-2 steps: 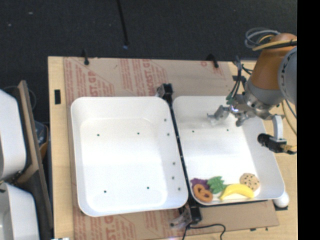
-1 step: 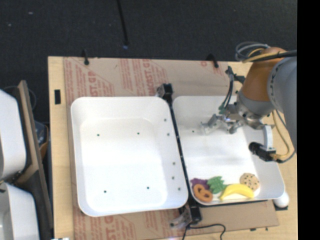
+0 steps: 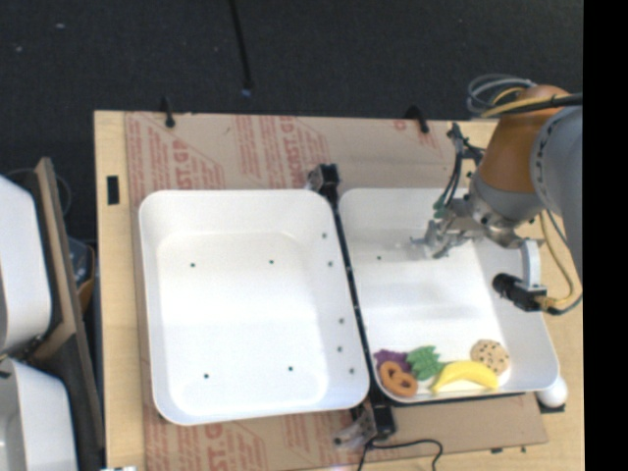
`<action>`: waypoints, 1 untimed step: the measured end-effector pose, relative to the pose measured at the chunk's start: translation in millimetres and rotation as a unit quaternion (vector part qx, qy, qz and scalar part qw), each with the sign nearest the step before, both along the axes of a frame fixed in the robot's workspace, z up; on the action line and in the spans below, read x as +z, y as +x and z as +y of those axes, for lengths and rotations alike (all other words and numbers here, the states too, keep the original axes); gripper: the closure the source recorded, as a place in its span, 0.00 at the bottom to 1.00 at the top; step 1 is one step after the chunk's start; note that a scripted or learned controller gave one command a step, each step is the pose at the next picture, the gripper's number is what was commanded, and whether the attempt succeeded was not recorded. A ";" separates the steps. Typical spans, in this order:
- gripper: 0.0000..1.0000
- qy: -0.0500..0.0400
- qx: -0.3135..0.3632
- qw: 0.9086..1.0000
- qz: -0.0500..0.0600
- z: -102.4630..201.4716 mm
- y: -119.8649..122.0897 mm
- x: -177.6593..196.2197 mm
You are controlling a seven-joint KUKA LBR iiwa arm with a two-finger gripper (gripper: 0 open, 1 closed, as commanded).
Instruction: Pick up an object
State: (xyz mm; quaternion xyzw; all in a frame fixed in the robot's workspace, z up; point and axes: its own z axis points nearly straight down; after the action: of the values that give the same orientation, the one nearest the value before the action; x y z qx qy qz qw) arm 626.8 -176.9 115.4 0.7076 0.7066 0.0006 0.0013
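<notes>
White plastic is most of what you see: two shallow bins side by side on a cardboard-covered worktop [image 3: 245,140]. Take the right bin [image 3: 422,292] as your landmark. The left bin [image 3: 245,302] sits just beside it, their long edges touching along a dark seam with a black clip [image 3: 324,178] at its far end.

Your arm [image 3: 525,165] comes in over the right bin's far right corner, grey with the orange band showing above the wrist. The claw [image 3: 435,240] hangs over the far part of that bin, above bare white floor, with nothing between its fingers. You cannot tell from this angle whether the fingers are spread or closed; they read as a small dark and metallic cluster.

All the objects you might pick lie together in the right bin's near edge, well apart from the claw. A yellow banana [image 3: 463,376] lies along the near wall. A round chocolate-chip cookie [image 3: 489,355] sits just beside its right end. A green leafy piece [image 3: 425,361] rests by the banana's left end, an orange pretzel [image 3: 397,381] sits further left toward the near left corner, and a purple piece [image 3: 390,358] is touching the pretzel's far side.
</notes>
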 end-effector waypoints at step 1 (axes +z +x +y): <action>1.00 0.000 0.000 1.000 0.000 -1.0 -2.5 42.9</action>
State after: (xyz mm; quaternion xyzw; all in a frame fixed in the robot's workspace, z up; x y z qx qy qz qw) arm 624.3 -177.8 158.3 0.7076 0.7066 0.0009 0.0016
